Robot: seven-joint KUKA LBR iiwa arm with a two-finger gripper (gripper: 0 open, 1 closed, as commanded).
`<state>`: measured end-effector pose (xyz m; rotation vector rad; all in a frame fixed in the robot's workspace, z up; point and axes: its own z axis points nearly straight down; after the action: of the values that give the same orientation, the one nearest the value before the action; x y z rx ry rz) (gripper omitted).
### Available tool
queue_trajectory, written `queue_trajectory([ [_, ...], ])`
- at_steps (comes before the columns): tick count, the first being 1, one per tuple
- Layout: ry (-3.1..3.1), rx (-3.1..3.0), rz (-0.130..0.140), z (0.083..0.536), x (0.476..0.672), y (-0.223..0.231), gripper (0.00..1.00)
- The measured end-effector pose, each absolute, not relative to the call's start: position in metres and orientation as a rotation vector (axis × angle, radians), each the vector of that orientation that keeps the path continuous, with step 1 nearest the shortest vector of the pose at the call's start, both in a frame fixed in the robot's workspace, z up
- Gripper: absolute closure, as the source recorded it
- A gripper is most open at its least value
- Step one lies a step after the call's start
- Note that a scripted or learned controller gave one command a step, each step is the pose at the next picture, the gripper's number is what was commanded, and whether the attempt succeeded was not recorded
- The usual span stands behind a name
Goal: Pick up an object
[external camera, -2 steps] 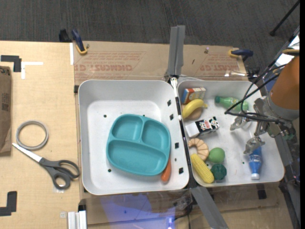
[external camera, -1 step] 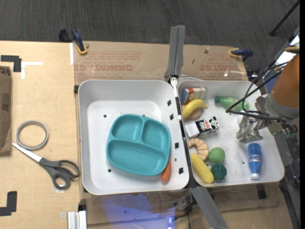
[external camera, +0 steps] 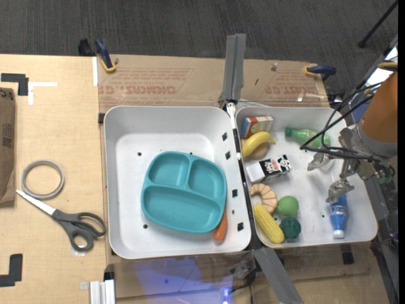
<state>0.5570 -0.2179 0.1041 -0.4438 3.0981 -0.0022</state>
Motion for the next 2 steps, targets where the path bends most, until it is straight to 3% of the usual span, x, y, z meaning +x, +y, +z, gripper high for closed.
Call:
queue_trajectory([
  [2,3.083,-0.553,0.000,0.094,0.520,-0.218,0.00],
])
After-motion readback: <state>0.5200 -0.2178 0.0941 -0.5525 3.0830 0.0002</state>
